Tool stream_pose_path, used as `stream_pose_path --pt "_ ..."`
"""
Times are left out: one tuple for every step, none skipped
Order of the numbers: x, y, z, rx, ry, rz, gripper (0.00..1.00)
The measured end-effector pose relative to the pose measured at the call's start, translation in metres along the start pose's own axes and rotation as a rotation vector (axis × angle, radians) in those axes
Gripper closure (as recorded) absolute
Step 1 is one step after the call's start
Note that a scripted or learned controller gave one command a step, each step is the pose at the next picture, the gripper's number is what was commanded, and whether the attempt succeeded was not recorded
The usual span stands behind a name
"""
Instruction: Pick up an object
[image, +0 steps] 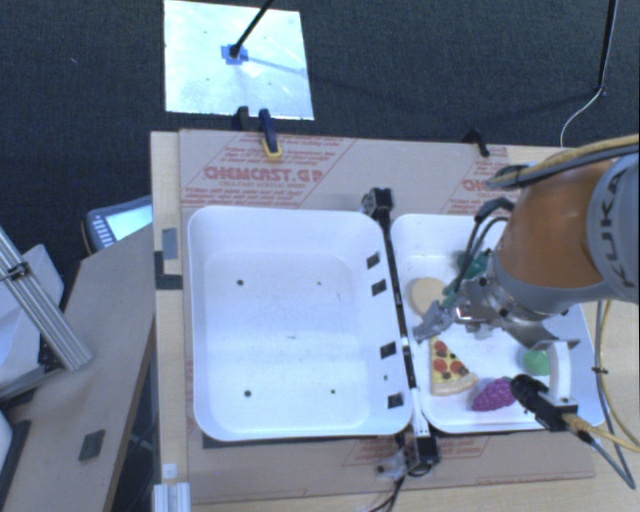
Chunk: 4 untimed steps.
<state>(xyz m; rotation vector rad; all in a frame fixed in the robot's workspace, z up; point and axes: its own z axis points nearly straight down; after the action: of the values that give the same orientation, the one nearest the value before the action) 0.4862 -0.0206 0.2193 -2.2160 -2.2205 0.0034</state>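
Note:
The right bin (420, 232) holds several small items. A toy pizza slice (450, 369) lies near its front left, with a purple grape bunch (492, 394) just to its right. A tan round piece (426, 293) sits by the left wall. A green item (537, 360) and a teal one (469, 266) are partly hidden by the arm. My gripper (436, 321) hangs low over the bin's left side, between the tan piece and the pizza slice, and nothing visibly sits in it.
The left bin (290, 320) lies beside the right one, split from it by a black-clipped divider (392, 300). The orange and grey wrist (560, 245) covers the right bin's far right. Cables (600, 440) trail at the front right corner.

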Motion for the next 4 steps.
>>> stream_pose_path --pt "-0.009 0.000 0.037 -0.003 -0.001 0.002 0.00" --pt "-0.003 0.001 0.035 -0.006 -0.002 -0.002 0.00" --pt "0.018 0.001 0.035 -0.006 -0.001 -0.004 0.00" --pt "0.017 0.002 0.024 -0.009 -0.001 -0.003 1.00"
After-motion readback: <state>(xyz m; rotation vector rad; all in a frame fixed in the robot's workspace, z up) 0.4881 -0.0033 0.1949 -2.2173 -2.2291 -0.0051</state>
